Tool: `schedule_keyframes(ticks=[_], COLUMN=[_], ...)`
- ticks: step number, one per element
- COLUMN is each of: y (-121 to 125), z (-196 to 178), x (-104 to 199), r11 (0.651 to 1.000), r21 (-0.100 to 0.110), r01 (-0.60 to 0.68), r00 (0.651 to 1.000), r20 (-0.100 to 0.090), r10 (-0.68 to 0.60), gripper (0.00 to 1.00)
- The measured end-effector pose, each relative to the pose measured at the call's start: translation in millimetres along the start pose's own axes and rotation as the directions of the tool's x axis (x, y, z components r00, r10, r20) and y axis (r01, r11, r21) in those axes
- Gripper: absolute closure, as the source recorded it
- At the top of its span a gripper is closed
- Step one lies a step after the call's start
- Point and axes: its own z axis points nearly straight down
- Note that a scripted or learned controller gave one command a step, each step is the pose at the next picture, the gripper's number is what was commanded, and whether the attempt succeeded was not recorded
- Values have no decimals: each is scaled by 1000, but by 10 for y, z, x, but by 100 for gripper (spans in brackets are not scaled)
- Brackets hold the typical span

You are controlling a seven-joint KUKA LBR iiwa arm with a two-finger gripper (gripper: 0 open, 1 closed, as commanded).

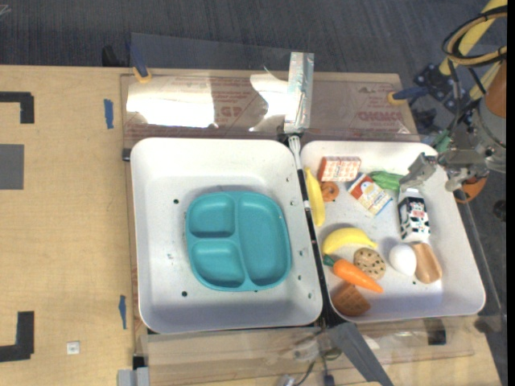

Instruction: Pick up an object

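Observation:
The right bin point(463, 240) holds several toy foods: a red and white box point(339, 169), a small carton point(371, 195), a green piece point(389, 180), a black-and-white milk bottle point(414, 219), a white egg point(401, 258), a brown bread roll point(427, 264), a banana point(348, 239), a cookie point(368, 261) and a carrot point(356, 273). My gripper point(441, 175) hovers over the bin's back right corner, just beyond the milk bottle. It is open, with nothing between its fingers.
The left bin point(153, 215) carries a teal divided plate point(239, 240). A long yellow piece point(315, 199) lies along the wall between the bins. A brown piece point(351, 299) sits at the right bin's front left. Cables point(471, 39) hang at the back right.

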Motion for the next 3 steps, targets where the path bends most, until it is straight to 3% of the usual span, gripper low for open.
schedule_keyframes(ticks=[1,2,3], y=[-104,-62,-200], z=[1577,1444,711], x=[-398,-392,-47], r11=[988,988,995], r21=[11,0,-6], r01=[-157,-155,-99], r00=[988,988,995], r20=[-1,0,0], r10=[157,155,99], gripper=[0,100,100])
